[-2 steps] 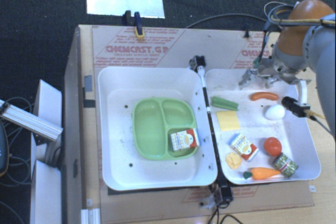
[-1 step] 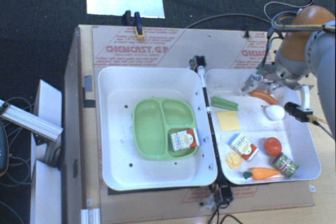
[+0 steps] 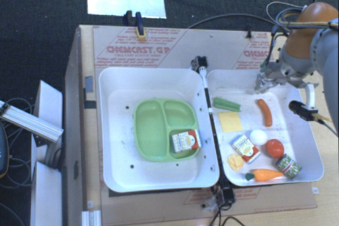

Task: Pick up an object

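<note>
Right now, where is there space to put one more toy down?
Bare floor lies in the left bin around the green tray, and in the right bin's far corner behind the green bean. It is crowded near the egg, tomato and carrot.

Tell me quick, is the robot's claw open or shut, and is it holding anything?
Claw: cannot be told whether open or shut; nothing visibly held. It sits above the sausage in the right bin.

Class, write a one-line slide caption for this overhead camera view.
Robot gripper hovers at the right bin's far edge near a sausage; a green tray holding a small carton sits in the left bin.
</note>
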Robot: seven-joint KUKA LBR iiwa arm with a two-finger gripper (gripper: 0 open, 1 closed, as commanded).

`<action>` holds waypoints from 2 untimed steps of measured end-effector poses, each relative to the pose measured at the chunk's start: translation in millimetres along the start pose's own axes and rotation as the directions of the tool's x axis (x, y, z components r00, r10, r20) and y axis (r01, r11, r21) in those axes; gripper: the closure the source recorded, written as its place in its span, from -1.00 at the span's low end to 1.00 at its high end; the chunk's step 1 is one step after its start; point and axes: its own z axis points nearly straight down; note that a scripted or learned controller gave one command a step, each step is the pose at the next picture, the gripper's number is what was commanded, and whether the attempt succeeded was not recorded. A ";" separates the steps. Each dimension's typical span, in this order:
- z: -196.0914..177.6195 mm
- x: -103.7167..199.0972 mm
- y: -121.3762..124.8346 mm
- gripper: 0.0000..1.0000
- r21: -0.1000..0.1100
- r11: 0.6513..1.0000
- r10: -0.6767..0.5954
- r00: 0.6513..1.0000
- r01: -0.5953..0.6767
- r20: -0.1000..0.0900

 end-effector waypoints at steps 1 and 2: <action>0.1 0.1 -0.1 -1.00 0.000 1.000 0.000 1.000 0.000 0.000; 11.4 16.2 -1.0 -1.00 0.004 1.000 0.000 1.000 0.000 -0.002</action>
